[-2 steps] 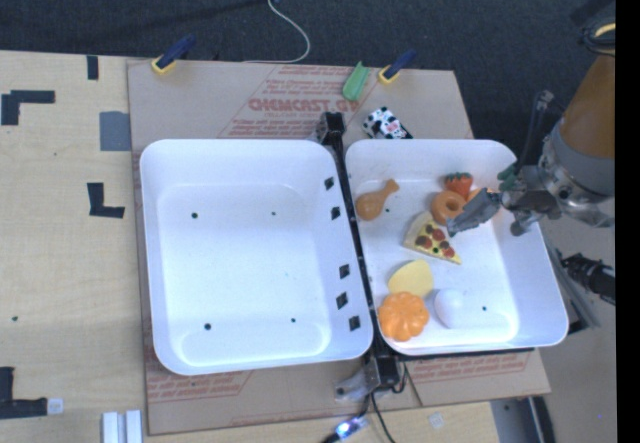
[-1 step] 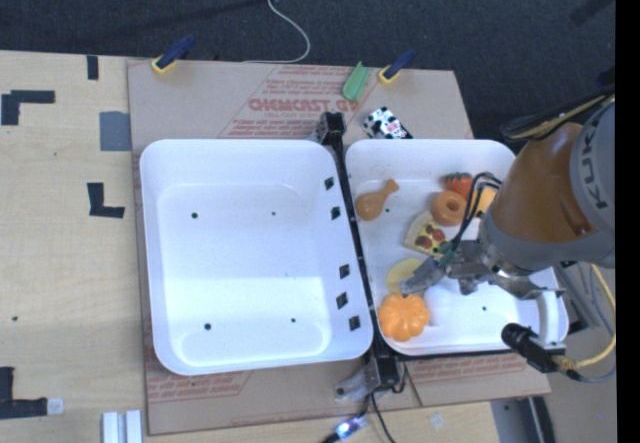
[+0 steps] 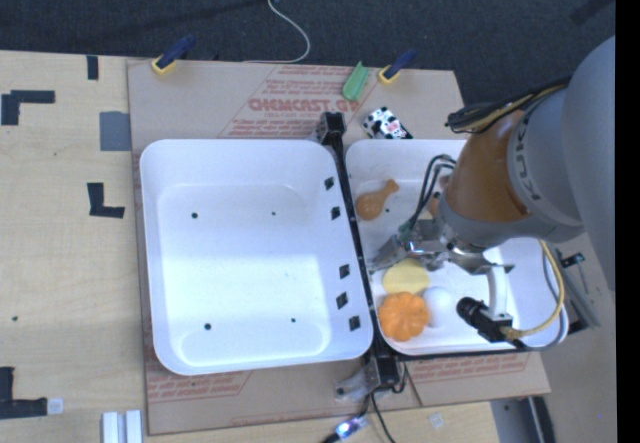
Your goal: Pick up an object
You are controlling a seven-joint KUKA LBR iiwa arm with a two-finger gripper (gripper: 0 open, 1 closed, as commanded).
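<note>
claw (image 3: pixel 412 249) low in right bin (image 3: pixel 530 256); finger state cannot tell | yellow piece (image 3: pixel 405 278) just below claw; orange ball (image 3: pixel 402 316) and white ball (image 3: pixel 438 303) further below; drumstick (image 3: pixel 376 198) above claw | left bin (image 3: pixel 245 251) across divider

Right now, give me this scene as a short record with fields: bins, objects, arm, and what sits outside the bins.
bins: left bin and right bin, side by side
right bin contents: tan drumstick, yellow piece, orange ball, white ball
arm: reaches in over the right bin
end effector: low, just above the yellow piece
outside bins: black-and-white toy and green clip on the cardboard
</note>
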